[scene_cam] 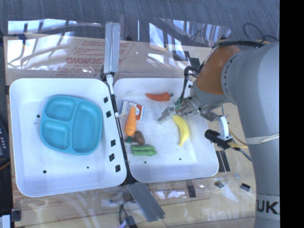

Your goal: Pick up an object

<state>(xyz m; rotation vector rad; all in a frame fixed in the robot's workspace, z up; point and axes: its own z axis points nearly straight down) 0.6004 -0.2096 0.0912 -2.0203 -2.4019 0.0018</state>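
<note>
The arm [251,103] is closest to the lens from my seat: a big grey body filling the right side, with the orange band [213,72] above the wrist. It reaches in over the right bin [204,163].

The gripper [167,114] sits low inside the right bin, its metal fingers pointing toward the left. I read them as slightly parted with nothing between them. The tips are just left of the top end of the banana [181,129], near it, but I cannot tell whether they touch it.

Right bin contents:
- the banana, yellow, lying roughly lengthwise near the bin's middle, just below the wrist.
- a red pepper [158,97], above the gripper and apart from it.
- a carrot [130,121], orange, along the left wall.
- a small carton [131,109], white and red, at the carrot's upper end, partly under it.
- a brown lump [139,137], touching the carrot's lower end. I cannot identify it.
- a green vegetable [144,150], just below the brown lump.

Left bin [23,175]: one blue divided plate [71,124] with three compartments, lying near the middle.

Both bins sit side by side, and their inner rims meet.
</note>
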